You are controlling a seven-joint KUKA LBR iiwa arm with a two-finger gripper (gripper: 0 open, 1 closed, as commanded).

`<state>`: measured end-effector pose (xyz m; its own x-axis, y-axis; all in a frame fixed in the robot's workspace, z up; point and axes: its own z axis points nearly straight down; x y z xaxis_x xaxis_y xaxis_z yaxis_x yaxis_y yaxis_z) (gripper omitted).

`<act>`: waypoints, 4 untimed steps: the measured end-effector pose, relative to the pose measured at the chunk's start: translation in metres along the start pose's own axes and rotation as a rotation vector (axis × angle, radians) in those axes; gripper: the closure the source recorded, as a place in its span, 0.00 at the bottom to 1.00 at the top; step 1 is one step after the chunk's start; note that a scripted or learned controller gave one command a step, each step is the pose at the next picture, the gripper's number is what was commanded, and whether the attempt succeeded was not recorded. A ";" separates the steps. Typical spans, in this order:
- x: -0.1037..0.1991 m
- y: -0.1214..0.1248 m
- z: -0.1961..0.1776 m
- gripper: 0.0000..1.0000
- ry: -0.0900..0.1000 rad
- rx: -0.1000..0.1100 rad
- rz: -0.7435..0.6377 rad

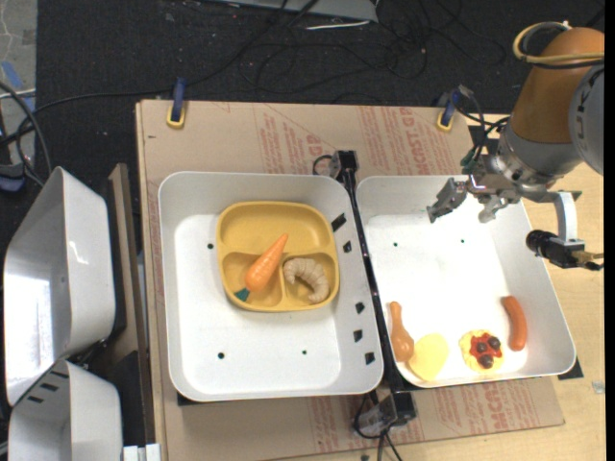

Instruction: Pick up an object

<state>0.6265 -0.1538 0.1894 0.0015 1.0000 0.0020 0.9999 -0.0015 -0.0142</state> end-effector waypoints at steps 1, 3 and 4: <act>0.001 0.003 -0.009 0.00 -0.002 -0.014 -0.003; 0.001 0.001 0.098 0.00 -0.002 -0.009 0.000; 0.001 0.001 0.097 0.00 -0.003 -0.014 -0.001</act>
<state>0.6266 -0.1526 0.0926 0.0007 1.0000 -0.0007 1.0000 -0.0007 -0.0001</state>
